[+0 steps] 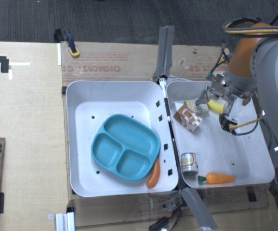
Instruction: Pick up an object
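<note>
Claw [216,101] over yellow object [216,106] in right bin [254,174].

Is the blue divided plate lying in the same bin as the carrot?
No. The blue divided plate lies in the left bin, while the carrot lies in the right bin.

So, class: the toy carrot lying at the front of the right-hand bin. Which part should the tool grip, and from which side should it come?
Grip the carrot across the middle of its orange body, coming straight down from above. It lies flat, pointing left to right, its green end toward the can, so the fingers should close front to back across its narrow width. The right bin front wall sits close, so clearance there looks tight.
</note>
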